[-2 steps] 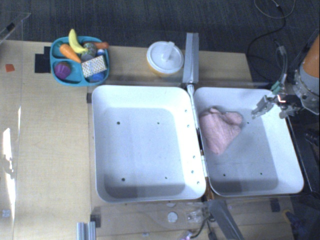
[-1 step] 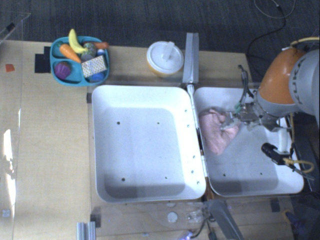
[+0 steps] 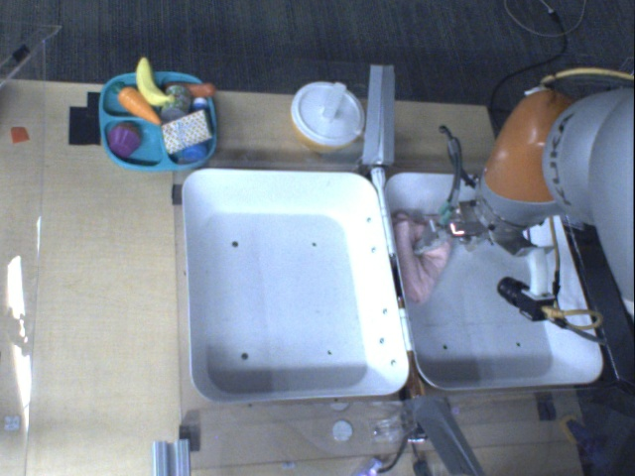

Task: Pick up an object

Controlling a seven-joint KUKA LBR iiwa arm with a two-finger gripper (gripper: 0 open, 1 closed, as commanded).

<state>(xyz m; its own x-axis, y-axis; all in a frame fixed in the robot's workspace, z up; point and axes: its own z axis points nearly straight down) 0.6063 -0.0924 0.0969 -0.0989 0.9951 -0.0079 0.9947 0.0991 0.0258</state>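
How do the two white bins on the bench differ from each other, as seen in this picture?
The left bin looks wider than the right bin. The right bin holds a pink cloth by its left wall, while the left bin shows only bare floor with small dark dots. The arm's tool hangs over the right bin, not the left bin. Both are white, shallow, and stand side by side.

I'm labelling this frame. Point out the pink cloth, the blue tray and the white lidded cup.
pink cloth (image 3: 418, 266), camera view, its middle fold.
blue tray (image 3: 107, 152), camera view, its left rim.
white lidded cup (image 3: 327, 114), camera view, lid centre.
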